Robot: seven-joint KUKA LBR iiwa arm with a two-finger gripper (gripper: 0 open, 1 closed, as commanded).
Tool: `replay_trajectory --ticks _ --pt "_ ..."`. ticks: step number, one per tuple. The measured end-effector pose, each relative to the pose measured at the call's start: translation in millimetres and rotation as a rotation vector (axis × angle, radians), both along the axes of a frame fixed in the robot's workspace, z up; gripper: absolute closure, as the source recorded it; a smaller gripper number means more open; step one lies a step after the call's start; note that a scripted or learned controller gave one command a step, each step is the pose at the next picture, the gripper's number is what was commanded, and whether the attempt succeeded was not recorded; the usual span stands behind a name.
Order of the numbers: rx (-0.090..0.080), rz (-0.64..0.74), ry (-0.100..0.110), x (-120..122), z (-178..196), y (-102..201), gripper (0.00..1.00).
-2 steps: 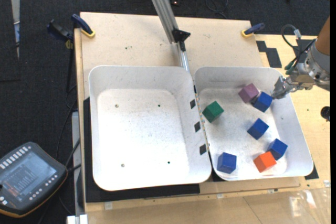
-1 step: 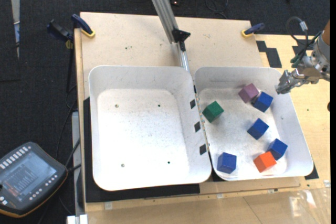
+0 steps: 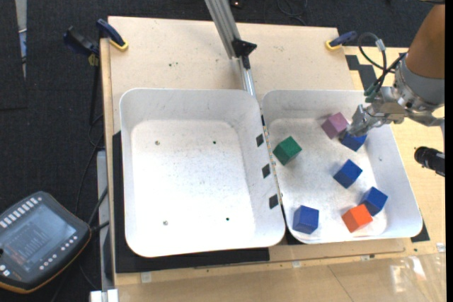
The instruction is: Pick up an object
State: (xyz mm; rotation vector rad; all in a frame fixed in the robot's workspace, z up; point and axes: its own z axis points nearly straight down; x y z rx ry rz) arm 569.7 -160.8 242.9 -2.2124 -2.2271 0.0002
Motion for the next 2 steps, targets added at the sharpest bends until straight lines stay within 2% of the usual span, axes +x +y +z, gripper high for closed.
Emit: replay_trajectory --ticks 2 --pt "0.001 0.000 0.000 -37.9 -6.7 112.0 1.00"
